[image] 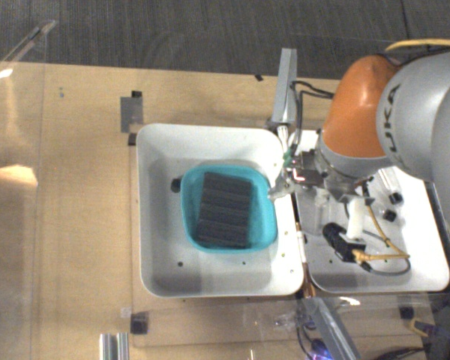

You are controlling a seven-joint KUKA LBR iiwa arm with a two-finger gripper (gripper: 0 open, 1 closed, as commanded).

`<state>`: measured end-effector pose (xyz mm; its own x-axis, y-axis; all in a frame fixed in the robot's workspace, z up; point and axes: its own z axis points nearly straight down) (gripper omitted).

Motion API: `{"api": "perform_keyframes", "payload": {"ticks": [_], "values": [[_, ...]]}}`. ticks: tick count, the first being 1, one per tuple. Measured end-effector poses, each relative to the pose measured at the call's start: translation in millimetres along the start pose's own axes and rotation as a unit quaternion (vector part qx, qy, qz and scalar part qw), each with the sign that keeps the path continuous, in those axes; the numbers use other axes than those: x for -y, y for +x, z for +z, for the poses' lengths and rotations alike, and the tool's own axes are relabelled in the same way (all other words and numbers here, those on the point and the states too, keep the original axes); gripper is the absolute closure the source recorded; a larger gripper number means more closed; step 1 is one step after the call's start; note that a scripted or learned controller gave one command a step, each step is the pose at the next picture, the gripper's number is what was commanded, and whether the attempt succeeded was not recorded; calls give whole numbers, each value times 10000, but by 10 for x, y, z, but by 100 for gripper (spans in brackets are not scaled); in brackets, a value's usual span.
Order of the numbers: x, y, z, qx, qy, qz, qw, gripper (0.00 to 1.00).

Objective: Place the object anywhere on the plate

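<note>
You have the dark ribbed block [223, 210] lying flat on the teal plate [265, 229], its long side running from 12 to 6 o'clock, with plate rim showing all round it. The plate sits in the left bin [147, 231], shifted toward 3 o'clock. Its right edge is close against the bin wall there, while white floor lies open at 9, 12 and 6 o'clock, widest at 6. A small black thing [176, 184] touches the plate's rim at about 10 o'clock; you cannot tell what it is.

The gripper [304, 177] hangs over the divide between the two bins, just beside the plate's 2 o'clock corner and apart from the block. The wrist hides it from above, so you cannot tell whether it is open or closed. The arm [424, 118], with its orange band [360, 107], covers the upper part of the right bin [427, 272]; that bin's floor shows open toward 5 o'clock.

On the bench [60, 238], a grey upright post [286, 88] stands at 12 o'clock of the gripper, just beyond the bins' far rim. A small grey bracket [131, 112] sits at the left bin's 11 o'clock corner.
</note>
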<state>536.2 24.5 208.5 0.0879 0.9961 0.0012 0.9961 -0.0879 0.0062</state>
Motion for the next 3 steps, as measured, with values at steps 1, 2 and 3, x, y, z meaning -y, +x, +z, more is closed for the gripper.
{"api": "perform_keyframes", "payload": {"ticks": [1, 2, 3], "values": [[268, -610, -316, 3, -2, 85, 10000, 0], [446, -289, -437, 0, -1, 406, 9992, 0], [511, 283, -185, 1, 21, 646, 9979, 0]]}}
